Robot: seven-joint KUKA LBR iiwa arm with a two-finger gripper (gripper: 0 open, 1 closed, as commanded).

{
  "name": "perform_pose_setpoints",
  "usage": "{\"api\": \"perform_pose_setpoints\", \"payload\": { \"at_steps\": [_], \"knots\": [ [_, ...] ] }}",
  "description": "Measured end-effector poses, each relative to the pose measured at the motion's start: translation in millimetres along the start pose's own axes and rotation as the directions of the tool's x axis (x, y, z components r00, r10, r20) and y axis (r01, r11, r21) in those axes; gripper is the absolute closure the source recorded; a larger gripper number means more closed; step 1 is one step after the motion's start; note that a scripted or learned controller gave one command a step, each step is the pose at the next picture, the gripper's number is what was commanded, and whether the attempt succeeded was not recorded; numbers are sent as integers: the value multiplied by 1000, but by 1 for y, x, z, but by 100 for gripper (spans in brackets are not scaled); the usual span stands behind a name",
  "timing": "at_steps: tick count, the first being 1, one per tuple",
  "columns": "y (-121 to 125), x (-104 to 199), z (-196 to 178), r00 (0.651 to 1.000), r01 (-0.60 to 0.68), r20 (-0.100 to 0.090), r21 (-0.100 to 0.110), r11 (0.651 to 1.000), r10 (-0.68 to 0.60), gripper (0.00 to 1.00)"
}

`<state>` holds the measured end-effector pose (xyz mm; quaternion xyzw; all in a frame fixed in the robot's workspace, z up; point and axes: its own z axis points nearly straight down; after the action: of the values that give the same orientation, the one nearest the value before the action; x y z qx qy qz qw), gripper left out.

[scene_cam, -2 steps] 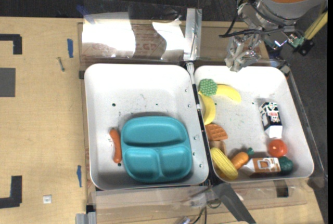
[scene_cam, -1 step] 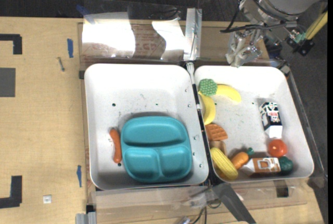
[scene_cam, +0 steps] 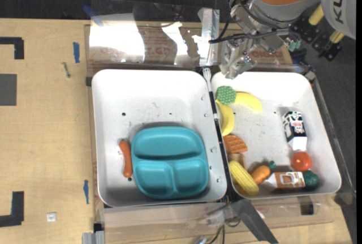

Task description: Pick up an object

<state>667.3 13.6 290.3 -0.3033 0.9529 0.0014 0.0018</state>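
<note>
Objects for picking lie in the right bin [scene_cam: 325, 124], and we see none of them lifted. Along its left wall sit a green round piece [scene_cam: 225, 94], a yellow banana [scene_cam: 247, 101] and a second yellow piece [scene_cam: 227, 118], with an orange waffle-like piece [scene_cam: 235, 144] and a yellow corn cob [scene_cam: 243, 177] further toward the near edge. Beside the corn we find a small carrot [scene_cam: 261, 172] and a brown-labelled bottle [scene_cam: 291, 180], and near the right wall a black-and-white carton [scene_cam: 294, 125] above a red tomato [scene_cam: 301, 160]. Our gripper [scene_cam: 235, 64] hangs over the far left corner of this bin, above the green piece, and nothing sits between its tips. In the left bin [scene_cam: 113, 95] lie a teal divided tray [scene_cam: 168, 161] and an orange sausage [scene_cam: 127, 158] just beside it. Both bins rest on the table [scene_cam: 39, 124].
</note>
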Motion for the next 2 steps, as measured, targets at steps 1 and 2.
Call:
{"api": "perform_pose_setpoints", "payload": {
  "at_steps": [1, 2],
  "knots": [
    [23, -18, -26, 997, 77, 8, 7, 997, -77, 100],
    [28, -20, -25, 931, 366, 5, 8, 931, -366, 100]
  ]
}}
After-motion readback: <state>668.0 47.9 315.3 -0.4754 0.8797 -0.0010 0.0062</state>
